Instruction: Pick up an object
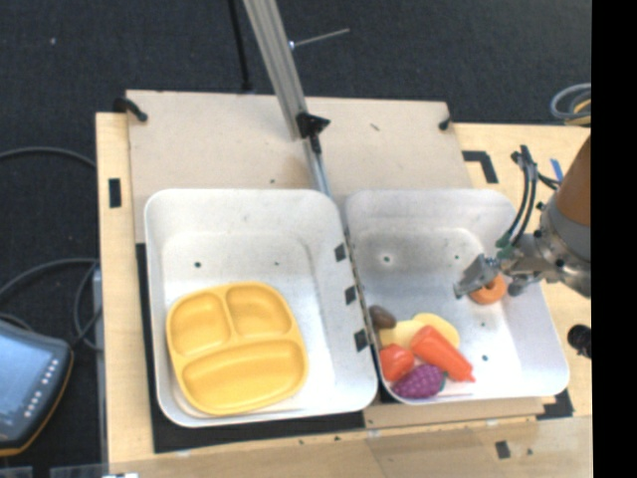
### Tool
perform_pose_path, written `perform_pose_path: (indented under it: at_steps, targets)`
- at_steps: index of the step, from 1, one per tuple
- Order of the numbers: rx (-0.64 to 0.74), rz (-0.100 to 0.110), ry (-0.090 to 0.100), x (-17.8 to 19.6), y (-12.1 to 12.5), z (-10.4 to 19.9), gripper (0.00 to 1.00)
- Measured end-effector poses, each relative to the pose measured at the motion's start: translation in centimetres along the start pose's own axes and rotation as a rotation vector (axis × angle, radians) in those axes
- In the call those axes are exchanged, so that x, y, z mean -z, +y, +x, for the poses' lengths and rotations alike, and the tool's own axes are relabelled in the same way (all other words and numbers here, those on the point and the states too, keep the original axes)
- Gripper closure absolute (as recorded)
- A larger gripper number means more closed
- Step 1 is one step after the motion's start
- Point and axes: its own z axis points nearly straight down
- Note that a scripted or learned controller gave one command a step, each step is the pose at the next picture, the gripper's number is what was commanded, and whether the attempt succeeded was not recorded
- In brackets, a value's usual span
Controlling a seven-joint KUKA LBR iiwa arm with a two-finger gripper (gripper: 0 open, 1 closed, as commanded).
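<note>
My gripper [487, 285] is over the right part of the right bin [418, 217], reaching in from the right. A small round orange toy [489, 292] shows between its fingers, and the gripper is shut on it. In the bin's near corner lies a heap of toy food: an orange carrot [445, 355], a red tomato [396, 361], a purple grape bunch [422, 380], a yellow piece [430, 324] and a small brown piece [382, 318].
The left bin [199, 227] holds a yellow divided tray [235, 348] in its near half. A metal pole [279, 53] rises from the back between the bins. A tablet [25, 376] lies off the bench at the left.
</note>
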Motion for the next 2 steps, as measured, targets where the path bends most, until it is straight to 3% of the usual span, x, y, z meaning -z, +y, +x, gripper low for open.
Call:
perform_pose_path:
  at_steps: [1,2]
  targets:
    - [0.0,0.0,-0.003,-14.6,-1.1,3.5,0.0]
    - [-0.003,-0.006,0.0,-13.3,-0.9,3.5,1.0]
